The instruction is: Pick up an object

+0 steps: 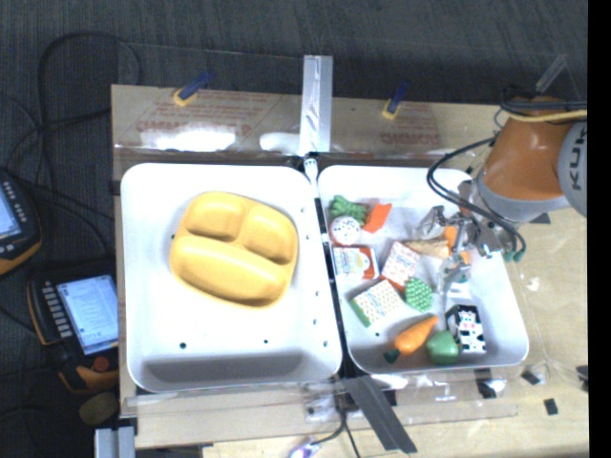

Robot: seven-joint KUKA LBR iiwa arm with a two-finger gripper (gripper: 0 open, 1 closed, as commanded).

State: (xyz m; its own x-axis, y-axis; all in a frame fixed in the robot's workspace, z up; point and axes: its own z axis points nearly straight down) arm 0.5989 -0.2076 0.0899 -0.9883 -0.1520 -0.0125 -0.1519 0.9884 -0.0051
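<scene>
The right bin [506, 299] holds a scatter of small toys. An orange carrot [415, 334] and a green piece [442, 348] lie near its front wall. A black-and-white carton [466, 327] is beside them. A pink-and-white box [401, 260], a dotted box [377, 301] and a green knobbly piece [418, 294] sit mid-bin. My gripper [451, 246] hangs low over the right half of this bin, just right of the pink-and-white box and above the carton. The wrist and cables hide what lies under it.
The left bin [153, 332] carries a yellow divided plate [234, 246]. Green broccoli [346, 208], an orange wedge [377, 216] and a white ball [346, 227] sit at the right bin's far left corner. The orange-banded arm [530, 156] overhangs the bin's far right rim.
</scene>
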